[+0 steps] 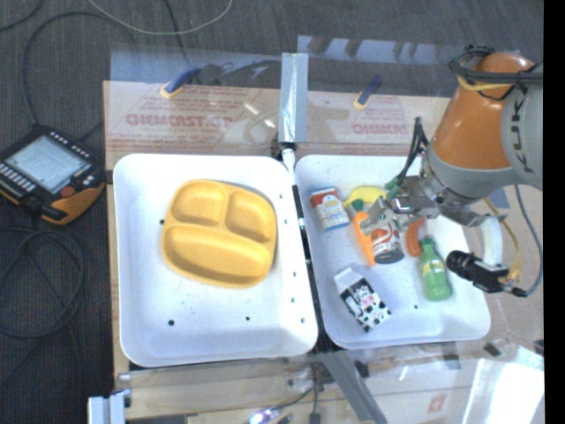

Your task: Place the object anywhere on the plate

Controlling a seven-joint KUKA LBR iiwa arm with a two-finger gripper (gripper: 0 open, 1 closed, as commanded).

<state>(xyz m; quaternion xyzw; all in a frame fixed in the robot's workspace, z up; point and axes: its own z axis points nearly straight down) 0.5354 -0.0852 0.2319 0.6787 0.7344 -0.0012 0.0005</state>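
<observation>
We see the gripper (389,212) low in the right bin (468,325), at about 12 o'clock of a small can (386,244) with a red-and-white label. Can't tell how its jaws stand, nor whether it touches the can.

The can stands near bin centre, an orange carrot-like piece (362,237) touching it at 9 o'clock. A green plastic bottle (433,272) lies at its 3 o'clock, a small red-and-white carton (329,208) at 10, a yellow banana-shaped item (367,194) at 11, a black-and-white box (365,301) at 7.

The plate (221,231) is a glossy yellow tray with rounded corners and three compartments, in the left bin (150,325), well apart from the can.
</observation>
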